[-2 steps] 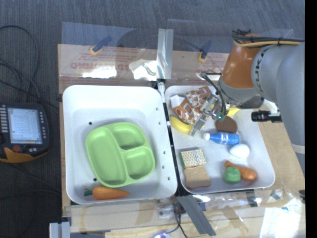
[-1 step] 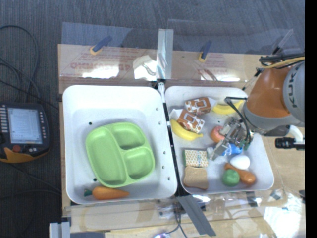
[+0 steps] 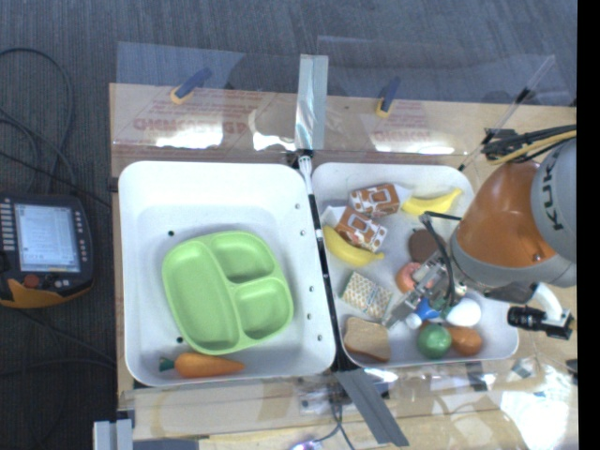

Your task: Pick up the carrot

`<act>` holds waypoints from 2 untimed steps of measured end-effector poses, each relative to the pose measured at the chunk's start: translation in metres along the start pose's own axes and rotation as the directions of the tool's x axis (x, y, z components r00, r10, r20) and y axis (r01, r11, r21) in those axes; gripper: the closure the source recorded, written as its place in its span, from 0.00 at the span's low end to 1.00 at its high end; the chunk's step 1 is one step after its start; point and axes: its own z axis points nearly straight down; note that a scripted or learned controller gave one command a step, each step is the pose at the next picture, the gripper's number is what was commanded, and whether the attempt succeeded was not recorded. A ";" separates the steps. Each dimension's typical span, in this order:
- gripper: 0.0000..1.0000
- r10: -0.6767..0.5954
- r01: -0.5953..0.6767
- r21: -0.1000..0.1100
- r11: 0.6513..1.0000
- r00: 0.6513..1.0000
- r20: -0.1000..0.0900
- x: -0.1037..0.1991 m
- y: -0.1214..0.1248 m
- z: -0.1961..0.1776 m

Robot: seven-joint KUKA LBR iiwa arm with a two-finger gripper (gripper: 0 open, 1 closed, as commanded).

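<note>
The orange carrot lies along the front edge of the left bin, just in front of the green divided plate. My gripper is in the right bin, low among the toy food pieces, far to the right of the carrot. The arm's orange band and grey wrist cover most of it.
The right bin holds two bananas, patterned cracker blocks, a waffle square, a bread slice, a green ball, a white egg and an orange piece. A teach pendant sits left of the bench.
</note>
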 end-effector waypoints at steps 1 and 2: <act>1.00 0.001 -0.001 -0.008 1.000 1.000 0.024 -0.007 0.002 -0.015; 1.00 -0.080 0.080 0.009 0.997 0.996 -0.033 0.064 0.060 -0.091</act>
